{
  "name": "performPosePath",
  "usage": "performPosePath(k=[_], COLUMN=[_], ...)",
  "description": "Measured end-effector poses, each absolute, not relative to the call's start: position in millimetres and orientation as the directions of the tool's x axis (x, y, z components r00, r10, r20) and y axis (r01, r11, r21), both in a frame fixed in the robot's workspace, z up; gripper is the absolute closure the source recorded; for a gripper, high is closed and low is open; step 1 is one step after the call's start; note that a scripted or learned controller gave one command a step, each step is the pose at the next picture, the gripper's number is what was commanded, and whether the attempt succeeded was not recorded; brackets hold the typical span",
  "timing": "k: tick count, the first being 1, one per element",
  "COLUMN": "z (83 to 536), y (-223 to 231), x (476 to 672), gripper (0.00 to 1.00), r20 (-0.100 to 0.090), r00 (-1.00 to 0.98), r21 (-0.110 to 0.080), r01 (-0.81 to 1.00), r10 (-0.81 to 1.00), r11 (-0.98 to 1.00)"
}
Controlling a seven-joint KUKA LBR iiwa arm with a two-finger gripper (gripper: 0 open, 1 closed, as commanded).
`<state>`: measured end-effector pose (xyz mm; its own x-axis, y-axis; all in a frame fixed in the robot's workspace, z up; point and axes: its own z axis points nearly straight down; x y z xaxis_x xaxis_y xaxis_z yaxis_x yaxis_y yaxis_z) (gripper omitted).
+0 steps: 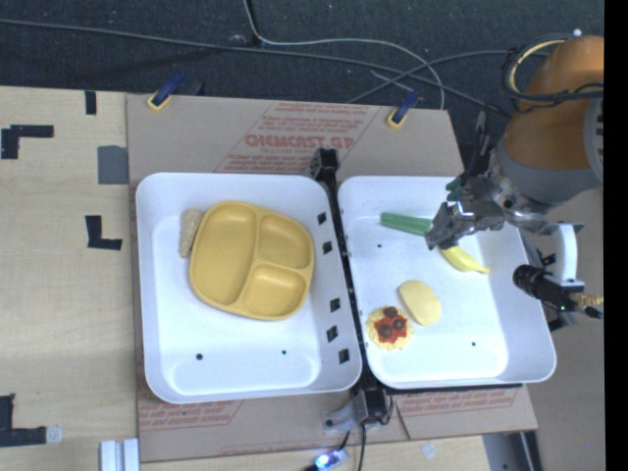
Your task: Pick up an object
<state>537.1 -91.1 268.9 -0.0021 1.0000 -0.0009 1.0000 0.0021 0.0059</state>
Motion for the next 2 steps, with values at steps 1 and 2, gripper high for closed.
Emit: performPosePath(k=[1, 2], z=[268.3, 262.5], y=[-45.8, 2.0], x=[555.0, 561.7], gripper=[1.00, 1.00], r20=[0.001, 0.000], r00=[-0.006, -0.005], r21=[-0.001, -0.002], r01=[1.000, 1.000], r10=[1.000, 1.000], r11=[0.006, 0.005])
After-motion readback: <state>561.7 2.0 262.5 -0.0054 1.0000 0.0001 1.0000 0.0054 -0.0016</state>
